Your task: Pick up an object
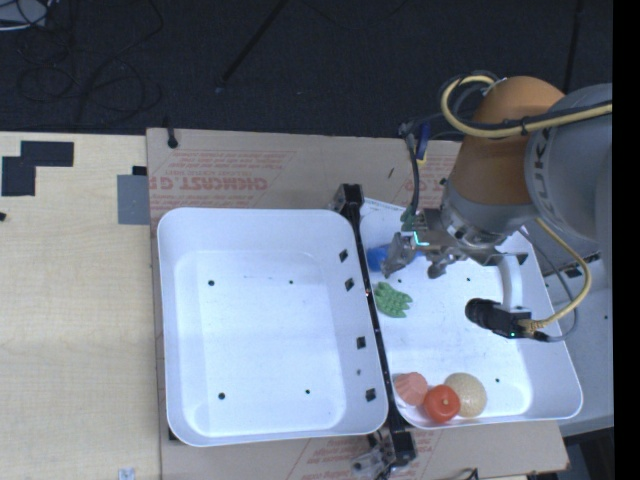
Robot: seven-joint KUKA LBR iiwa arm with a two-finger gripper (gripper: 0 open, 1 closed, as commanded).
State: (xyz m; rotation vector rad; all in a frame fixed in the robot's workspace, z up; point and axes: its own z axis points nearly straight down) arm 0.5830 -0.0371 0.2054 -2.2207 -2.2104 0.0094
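Observation:
My gripper (420,259) hangs over the back left part of the right bin (555,388), its fingers spread open with nothing between them. A small blue object (377,259) lies just left of the left fingertip, against the bin's left wall. A green leafy object (392,299) lies a little in front of the gripper. At the bin's front edge a red tomato-like ball (441,403) sits between a pink piece (410,385) and a beige ball (466,392).
The left bin (180,298) sits beside the right one, and a black divider strip (365,308) runs between them. The arm's grey body and orange band (500,158) cover the right bin's back right corner.

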